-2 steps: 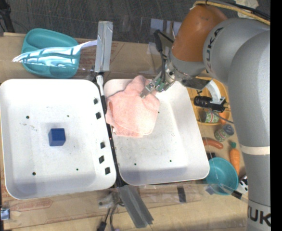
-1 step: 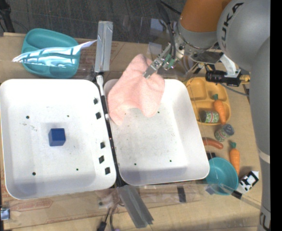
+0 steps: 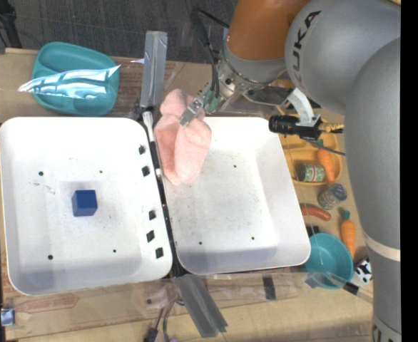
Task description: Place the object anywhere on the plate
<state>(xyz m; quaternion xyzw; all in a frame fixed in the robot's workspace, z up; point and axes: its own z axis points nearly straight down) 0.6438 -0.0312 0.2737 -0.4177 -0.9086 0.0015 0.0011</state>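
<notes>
Two white bins on the worktop, a pink cloth dangling between them.

From the left: the left bin (image 3: 23, 191) holds a small blue cube (image 3: 84, 202); at the divide, the pink cloth (image 3: 184, 144) hangs pinched in the hand (image 3: 195, 111), draping over the right bin (image 3: 280, 219)'s near-left corner. Further right, beside that bin, sit toy carrots (image 3: 328, 164) and a teal bowl (image 3: 329, 258). The step looks like carrying. No plate is clearly identifiable, so the next move calls for finding it, then lowering and releasing the cloth.
</notes>
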